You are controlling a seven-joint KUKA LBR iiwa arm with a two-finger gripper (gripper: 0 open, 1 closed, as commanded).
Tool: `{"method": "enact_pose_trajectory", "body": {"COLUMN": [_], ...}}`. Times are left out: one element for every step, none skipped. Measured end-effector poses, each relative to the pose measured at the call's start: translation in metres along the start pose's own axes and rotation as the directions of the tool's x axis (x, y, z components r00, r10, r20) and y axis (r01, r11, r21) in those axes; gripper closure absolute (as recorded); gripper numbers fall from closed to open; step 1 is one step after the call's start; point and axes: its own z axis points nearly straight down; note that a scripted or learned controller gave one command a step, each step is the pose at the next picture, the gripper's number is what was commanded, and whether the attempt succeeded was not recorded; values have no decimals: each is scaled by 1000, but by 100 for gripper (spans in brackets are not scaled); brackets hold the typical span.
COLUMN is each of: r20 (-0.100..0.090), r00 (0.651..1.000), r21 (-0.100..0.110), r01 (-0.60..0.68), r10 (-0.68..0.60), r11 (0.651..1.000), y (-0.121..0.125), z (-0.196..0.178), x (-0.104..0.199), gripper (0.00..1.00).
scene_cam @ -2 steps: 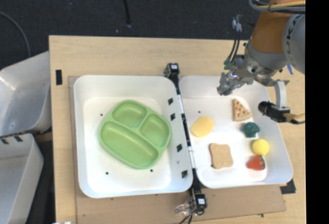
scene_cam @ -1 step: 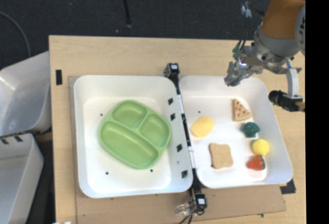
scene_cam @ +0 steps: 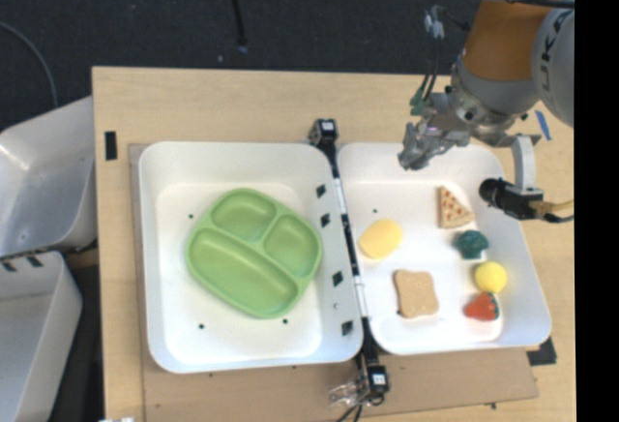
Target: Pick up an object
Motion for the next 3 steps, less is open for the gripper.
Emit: {"method": "enact_pose_trajectory", "body": {"r20": [0, 1, 1], "r00": [1000, 1000, 1000], "r21": [0, 2, 2], "r01": [1, 0, 0], "r10": [-1, 0, 0], "r11": [1000, 1000, 1000], "y": [-8, -19, -39], "z": [2, 10, 15], "x": [43, 81, 121], "gripper": [100, 100, 100]}}
